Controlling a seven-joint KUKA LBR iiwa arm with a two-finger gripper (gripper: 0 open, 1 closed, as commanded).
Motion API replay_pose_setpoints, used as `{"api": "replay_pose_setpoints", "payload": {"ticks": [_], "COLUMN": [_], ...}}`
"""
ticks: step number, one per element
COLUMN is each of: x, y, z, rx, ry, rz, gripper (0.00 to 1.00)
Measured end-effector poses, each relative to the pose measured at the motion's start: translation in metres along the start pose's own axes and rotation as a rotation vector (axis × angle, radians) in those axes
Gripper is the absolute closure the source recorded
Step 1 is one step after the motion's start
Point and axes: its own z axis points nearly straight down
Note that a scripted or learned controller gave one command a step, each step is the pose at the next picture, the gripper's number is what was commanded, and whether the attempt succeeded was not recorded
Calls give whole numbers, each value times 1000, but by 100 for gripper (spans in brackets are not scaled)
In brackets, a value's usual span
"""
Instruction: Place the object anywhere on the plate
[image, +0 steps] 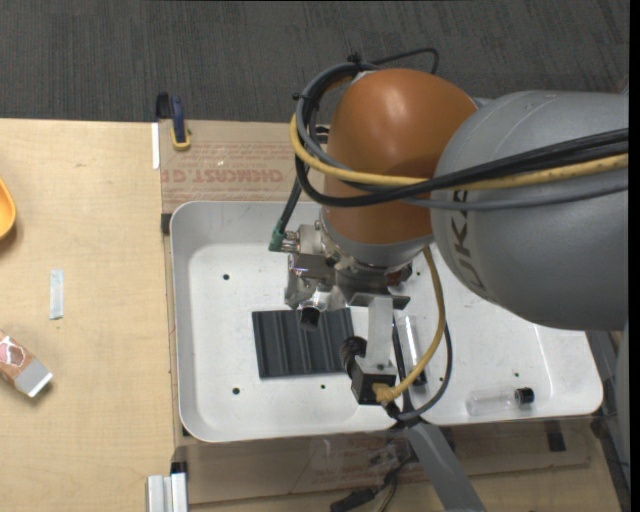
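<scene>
Dark ribbed plate (300, 345) flat in white bin (200, 330)

White bin (215, 320) floor lies open left of the black ribbed plate (285, 350); the arm (520, 200) overhangs the right.

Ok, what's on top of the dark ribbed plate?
The dark ribbed plate shows bare ribs where visible. The gripper hangs over its upper right edge, hiding whatever is beneath.

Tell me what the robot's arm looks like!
The arm is fat, round and grey, with a shiny orange band like a ball near the wrist. A yellow cable and black cables loop around it. Dark letters mark the grey shell. The gripper below is silvery metal.
</scene>
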Motion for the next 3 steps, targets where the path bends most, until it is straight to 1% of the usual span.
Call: {"api": "replay_pose_setpoints", "payload": {"ticks": [1, 2, 3], "x": [-23, -54, -62], "y": [3, 6, 8], "z": [-2, 17, -24], "rx": [2, 2, -1], "ry": [-1, -1, 0], "rz": [86, 54, -96], "gripper": [100, 100, 100]}}
